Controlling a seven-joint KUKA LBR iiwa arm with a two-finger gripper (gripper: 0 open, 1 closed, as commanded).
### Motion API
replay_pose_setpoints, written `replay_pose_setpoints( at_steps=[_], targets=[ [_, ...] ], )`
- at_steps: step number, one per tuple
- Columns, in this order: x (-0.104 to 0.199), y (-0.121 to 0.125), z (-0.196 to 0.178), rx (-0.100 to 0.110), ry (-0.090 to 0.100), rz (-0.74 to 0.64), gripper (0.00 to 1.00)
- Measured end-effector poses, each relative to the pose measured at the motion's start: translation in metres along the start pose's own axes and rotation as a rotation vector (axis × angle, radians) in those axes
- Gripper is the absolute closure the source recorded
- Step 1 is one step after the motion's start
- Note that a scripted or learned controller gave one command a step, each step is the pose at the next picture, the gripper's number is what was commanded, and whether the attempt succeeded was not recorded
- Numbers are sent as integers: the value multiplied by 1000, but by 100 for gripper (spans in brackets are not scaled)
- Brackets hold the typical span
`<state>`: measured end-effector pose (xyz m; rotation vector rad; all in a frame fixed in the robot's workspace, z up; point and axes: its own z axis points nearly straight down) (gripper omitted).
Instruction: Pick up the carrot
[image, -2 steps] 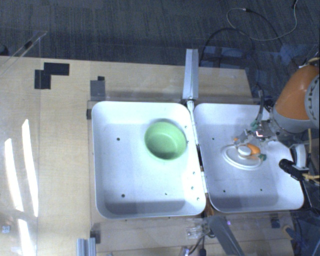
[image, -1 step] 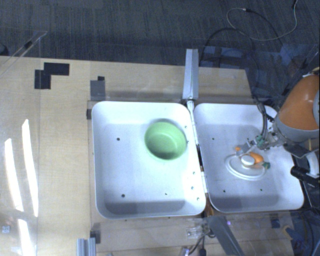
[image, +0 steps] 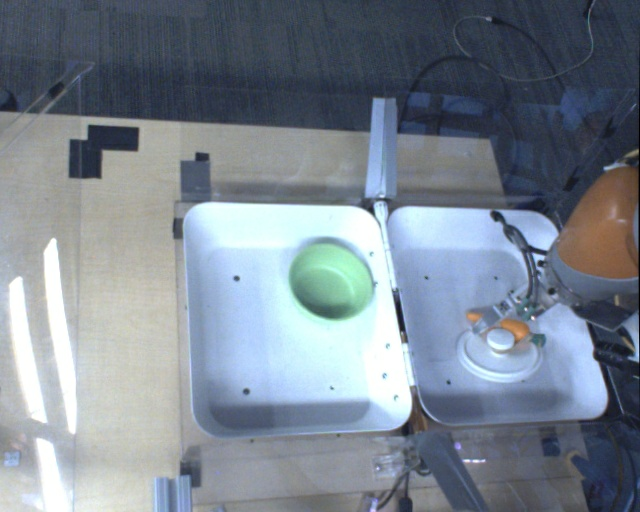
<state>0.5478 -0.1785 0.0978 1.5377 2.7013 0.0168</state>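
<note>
The carrot (image: 513, 328) is small and orange, with a green tip. It lies in the right bin (image: 440, 250) at the upper edge of a white round plate (image: 497, 362). My gripper (image: 522, 312) reaches in from the right and sits low, right over the carrot and touching or almost touching it. The grey arm with its orange band (image: 600, 235) hangs above the bin's right side and hides part of the gripper. A second small orange piece (image: 477, 318) lies just left of the plate's rim.
A small white round object (image: 500, 341) rests on the plate beside the carrot. A green bowl (image: 331, 279) stands in the left bin (image: 230, 330), toward its upper right. A raised divider (image: 392, 300) separates the two bins.
</note>
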Motion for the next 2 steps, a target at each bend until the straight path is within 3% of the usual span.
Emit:
replay_pose_setpoints(
  at_steps=[1,2],
  targets=[
    [-1,4,-13,-7,-4,-2,100],
    [76,46,-75,20,19,57,100]
  ],
)
